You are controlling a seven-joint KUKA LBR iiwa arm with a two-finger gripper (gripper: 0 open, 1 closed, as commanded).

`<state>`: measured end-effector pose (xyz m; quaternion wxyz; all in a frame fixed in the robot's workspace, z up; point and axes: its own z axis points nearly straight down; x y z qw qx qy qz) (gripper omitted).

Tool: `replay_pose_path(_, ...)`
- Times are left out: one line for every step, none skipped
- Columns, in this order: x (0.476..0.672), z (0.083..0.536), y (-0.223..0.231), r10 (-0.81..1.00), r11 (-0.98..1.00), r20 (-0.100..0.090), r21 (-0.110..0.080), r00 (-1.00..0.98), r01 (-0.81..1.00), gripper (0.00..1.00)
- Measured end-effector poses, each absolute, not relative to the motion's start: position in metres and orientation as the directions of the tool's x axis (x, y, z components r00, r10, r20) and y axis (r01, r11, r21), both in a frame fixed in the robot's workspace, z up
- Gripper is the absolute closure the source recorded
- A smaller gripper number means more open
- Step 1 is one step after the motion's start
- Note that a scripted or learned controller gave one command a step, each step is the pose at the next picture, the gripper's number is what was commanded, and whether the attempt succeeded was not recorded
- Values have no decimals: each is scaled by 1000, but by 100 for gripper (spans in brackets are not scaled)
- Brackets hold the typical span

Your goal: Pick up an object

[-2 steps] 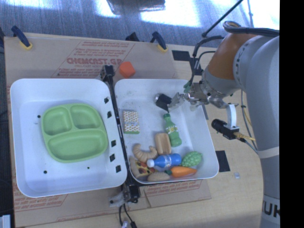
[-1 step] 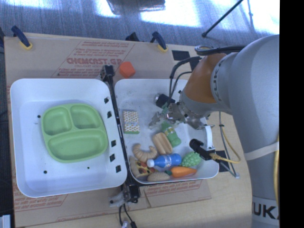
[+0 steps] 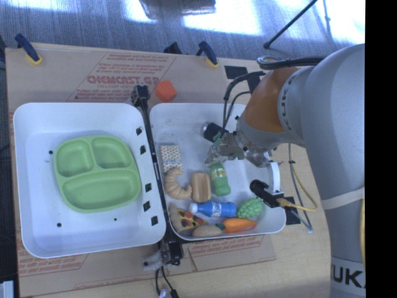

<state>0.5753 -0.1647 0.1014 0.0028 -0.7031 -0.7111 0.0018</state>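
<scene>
Floor up top is blue-grey carpet with bright patches of light across it, pretty washed out. The table is covered in brown cardboard with red printed lettering, held down by blue-and-yellow clamps along the far edge. A thin dark rod slants in from the upper right.

A shallow white bin on the left holds a light green plastic plate with three compartments, lying flat near the bin's middle. Beyond the bins, a small orange block sits on the brown cardboard sheet printed with red lettering, just past the black clips at the seam between the bins. Blue-handled clamps with yellow tips grip the cardboard's far edge.
</scene>
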Motion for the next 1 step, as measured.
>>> replay_pose_path(559, 214, -121, 1000, 7, 1, -1, -7, 1000, 100)
